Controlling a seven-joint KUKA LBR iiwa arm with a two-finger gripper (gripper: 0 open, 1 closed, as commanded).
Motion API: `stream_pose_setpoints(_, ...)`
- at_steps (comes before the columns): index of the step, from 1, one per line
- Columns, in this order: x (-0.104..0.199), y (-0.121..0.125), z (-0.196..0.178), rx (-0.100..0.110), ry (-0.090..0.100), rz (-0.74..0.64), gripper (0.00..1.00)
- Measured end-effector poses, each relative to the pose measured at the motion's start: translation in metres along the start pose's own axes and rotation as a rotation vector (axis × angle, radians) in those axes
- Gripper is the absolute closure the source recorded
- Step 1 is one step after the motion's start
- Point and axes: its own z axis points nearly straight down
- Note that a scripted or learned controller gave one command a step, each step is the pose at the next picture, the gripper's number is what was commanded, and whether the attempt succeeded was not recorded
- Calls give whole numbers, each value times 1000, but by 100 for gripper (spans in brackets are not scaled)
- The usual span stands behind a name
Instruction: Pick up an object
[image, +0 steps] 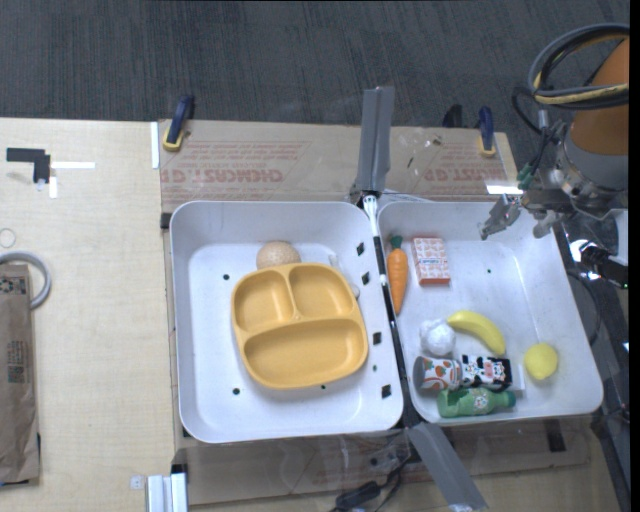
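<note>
The right bin (560, 290) holds a carrot (398, 275), a small orange and white box (431, 260), a banana (477, 330), a yellow lemon (541, 361), a white crumpled lump (436, 337), a cow-patterned carton (470, 373) and a green bottle (475, 402). In the left bin (200, 300) lies a yellow divided plate (298, 325) with a beige round object (278, 255) behind it. My gripper (518, 222) hangs over the right bin's far right corner, above and right of the box. Its fingers stand open with nothing between them.
A flattened cardboard sheet (300, 160) lies behind the bins, held by blue clamps (180, 120). A grey bar (375, 140) rises where the bins meet. A brown paper bag (15, 370) lies at the far left of the wooden bench.
</note>
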Motion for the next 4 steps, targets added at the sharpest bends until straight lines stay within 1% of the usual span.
stream_pose_setpoints(1, 32, -30, 66, -1, 1, -319, 0)
stream_pose_setpoints(2, 21, -96, 110, -1, 1, -451, 0)
stream_pose_setpoints(3, 7, -80, 109, -5, -1, -563, 0)
stream_pose_setpoints(4, 6, -79, 99, -7, -3, -557, 100)
